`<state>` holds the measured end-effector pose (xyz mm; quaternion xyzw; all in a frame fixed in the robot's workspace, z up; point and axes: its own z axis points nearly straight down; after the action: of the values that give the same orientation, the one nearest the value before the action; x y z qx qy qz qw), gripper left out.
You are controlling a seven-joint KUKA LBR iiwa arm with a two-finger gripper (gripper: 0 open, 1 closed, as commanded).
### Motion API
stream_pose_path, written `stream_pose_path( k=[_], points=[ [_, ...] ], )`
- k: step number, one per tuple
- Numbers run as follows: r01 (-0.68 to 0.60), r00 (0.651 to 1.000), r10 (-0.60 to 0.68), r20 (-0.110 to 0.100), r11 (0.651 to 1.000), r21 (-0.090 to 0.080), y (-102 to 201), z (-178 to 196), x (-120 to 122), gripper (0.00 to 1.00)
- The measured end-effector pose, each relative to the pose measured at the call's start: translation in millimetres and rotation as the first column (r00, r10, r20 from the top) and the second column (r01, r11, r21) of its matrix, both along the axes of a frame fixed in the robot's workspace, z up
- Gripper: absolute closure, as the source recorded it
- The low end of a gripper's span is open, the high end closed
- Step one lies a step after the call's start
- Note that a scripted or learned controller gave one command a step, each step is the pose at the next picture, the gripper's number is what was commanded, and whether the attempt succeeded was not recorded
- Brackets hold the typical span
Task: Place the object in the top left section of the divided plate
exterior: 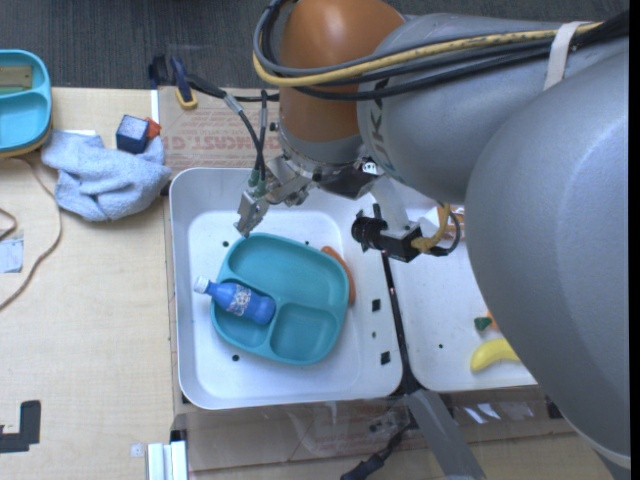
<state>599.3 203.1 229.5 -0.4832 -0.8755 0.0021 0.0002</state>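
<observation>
Camera view: the jaws [246, 220] hang above the upper left rim of the teal divided plate [285, 296] in the left bin [195, 378]; whether they are wide or closed cannot be told, and nothing shows between them. The small blue bottle [236, 299] lies below them, its long axis running along the plate's left edge, white cap out over the rim. The plate's top section looks bare.
</observation>
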Motion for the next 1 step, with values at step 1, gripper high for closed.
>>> stream_pose_path(
  k=[1],
  points=[
    [0.000,1.000,0.000,0.000,1.000,0.000,0.0,0.0,0.0,0.00]
  ],
)
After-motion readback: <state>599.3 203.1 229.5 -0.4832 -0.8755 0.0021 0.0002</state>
